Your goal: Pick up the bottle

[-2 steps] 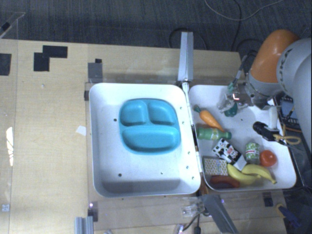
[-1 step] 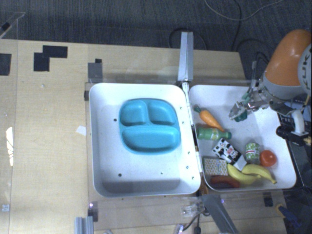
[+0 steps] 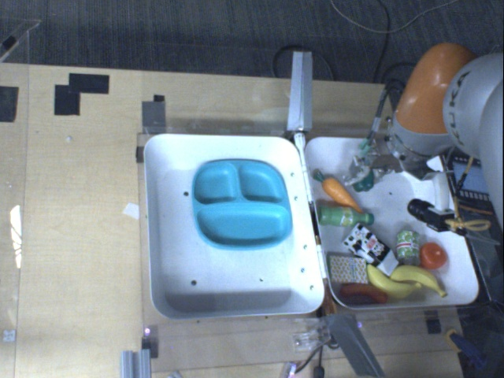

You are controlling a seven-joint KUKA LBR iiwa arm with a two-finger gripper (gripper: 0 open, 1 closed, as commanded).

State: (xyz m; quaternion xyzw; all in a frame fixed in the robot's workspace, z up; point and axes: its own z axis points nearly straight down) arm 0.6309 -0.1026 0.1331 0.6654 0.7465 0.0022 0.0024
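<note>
My view looks down on a robotics lab test cell. A pale wooden table (image 3: 71, 235) carries two shallow white bins (image 3: 228, 302) clamped by metal brackets (image 3: 299, 93), black marker patches (image 3: 79, 91) stuck to its top. Loose cable (image 3: 370, 18) trails over dark carpet (image 3: 157, 14) behind. Toy food (image 3: 402, 280) fills the right bin beneath my grey-and-orange arm (image 3: 441, 93).

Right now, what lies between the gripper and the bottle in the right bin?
In the camera view, the carrot lies between the gripper and the green bottle, slanting just above the bottle. Otherwise that stretch of the right bin is bare white floor.
</note>
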